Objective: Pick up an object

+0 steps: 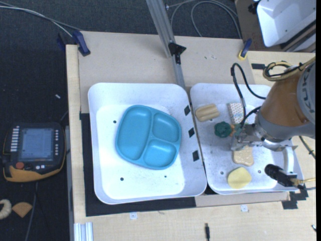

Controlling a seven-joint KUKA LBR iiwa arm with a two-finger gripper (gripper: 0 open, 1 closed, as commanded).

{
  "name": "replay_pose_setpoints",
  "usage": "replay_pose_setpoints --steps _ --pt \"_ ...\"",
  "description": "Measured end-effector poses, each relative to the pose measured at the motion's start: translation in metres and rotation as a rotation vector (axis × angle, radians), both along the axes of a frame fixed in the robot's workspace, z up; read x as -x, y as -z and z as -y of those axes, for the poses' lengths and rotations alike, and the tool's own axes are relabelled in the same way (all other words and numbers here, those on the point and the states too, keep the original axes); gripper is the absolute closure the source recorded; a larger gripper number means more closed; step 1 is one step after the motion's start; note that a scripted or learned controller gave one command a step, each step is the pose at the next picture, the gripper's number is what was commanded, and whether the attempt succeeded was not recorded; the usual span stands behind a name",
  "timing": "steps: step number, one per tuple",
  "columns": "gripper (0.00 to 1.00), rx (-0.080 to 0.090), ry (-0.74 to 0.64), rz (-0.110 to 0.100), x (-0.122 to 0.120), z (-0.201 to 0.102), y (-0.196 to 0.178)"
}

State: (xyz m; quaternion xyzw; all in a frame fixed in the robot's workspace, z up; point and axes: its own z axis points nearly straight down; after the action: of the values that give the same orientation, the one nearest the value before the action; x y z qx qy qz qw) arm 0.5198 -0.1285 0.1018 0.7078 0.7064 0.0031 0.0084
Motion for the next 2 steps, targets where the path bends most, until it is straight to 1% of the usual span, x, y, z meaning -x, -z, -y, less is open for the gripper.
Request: replay_pose_setpoints --steps 1,2 --pt "1.00 -0.007 -0.001 -0.014 0.006 0.008 -0.052" --pt "1.00 -0.006 -0.004 -0.011 0.003 0.006 -0.095"
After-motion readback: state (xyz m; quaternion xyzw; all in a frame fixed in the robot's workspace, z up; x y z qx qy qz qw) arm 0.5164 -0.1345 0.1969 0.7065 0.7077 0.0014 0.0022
